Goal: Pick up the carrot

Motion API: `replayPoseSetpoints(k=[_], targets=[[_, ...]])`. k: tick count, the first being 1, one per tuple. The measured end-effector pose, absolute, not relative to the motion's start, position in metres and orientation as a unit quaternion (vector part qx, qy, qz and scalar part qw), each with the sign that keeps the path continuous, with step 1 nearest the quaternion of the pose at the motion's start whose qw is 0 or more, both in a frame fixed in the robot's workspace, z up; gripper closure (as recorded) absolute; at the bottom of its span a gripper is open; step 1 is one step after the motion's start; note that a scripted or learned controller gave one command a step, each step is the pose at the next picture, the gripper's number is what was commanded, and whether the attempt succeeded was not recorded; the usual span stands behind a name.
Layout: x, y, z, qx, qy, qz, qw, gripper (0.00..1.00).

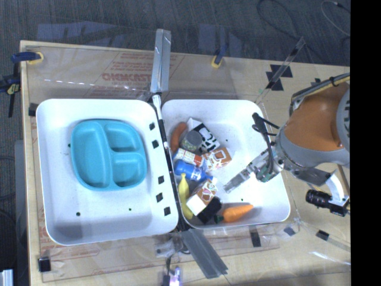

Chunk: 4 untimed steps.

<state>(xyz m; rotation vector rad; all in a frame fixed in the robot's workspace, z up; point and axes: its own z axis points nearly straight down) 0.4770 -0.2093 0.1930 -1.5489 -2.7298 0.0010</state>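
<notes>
Your hand (233,183) hangs low over the right bin (238,109), in its right half, reaching in from the worktop's right edge; whether it is clenched or released you cannot tell from this slant, and nothing shows between its tips. The carrot (237,212) lies flat along the bin's near wall, toward the near-right corner, just below the hand and apart from it. Its left end touches a black block (208,209). Left of that, against the wall shared by the two bins, you have a yellow banana (184,190), with a blue bottle (189,170) above it and a brown sausage-shaped piece (178,135) further up. A black-and-white patterned packet (205,137) and small printed cartons (215,158) crowd the middle. The left bin (53,213) holds a turquoise divided tray (109,154) in its far half. The worktop (77,58) shows bare wood beyond both bins.
</notes>
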Motion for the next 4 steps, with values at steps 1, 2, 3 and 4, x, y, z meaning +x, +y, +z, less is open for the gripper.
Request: replayPoseSetpoints(k=[1,2,3,4], targets=[[0.478,-0.209,0.203,-0.492,-0.871,0.0006,0.001,1.0],[0.478,-0.209,0.203,-0.492,-0.871,0.0007,0.001,0.0],[0.477,-0.209,0.191,-0.478,-0.878,0.0002,0.001,0.0],[0.494,-0.193,0.159,-0.548,-0.836,0.0004,0.003,0.0]])
